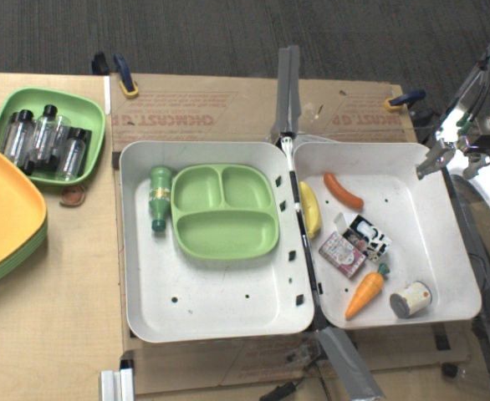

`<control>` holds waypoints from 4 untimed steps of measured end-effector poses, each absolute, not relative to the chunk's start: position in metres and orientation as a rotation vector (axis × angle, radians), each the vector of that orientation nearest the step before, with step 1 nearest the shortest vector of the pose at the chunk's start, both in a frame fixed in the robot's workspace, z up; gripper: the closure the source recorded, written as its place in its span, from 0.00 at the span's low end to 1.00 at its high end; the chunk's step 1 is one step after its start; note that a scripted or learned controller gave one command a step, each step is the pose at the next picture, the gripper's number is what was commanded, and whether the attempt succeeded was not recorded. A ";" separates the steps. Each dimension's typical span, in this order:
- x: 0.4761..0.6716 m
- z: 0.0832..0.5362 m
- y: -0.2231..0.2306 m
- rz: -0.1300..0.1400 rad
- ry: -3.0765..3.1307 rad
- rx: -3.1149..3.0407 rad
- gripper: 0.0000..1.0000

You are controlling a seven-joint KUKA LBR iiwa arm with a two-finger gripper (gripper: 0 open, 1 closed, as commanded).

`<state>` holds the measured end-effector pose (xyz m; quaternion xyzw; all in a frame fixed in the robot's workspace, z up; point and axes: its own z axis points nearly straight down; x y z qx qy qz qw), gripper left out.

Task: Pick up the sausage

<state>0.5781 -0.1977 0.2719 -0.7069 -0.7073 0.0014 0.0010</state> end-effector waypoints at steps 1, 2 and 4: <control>0.578 0.280 -0.198 0.007 -2.222 -2.217 1.00; 0.644 0.176 -0.209 0.004 -1.916 -2.489 1.00; 0.611 0.129 -0.216 0.008 -0.770 -3.044 1.00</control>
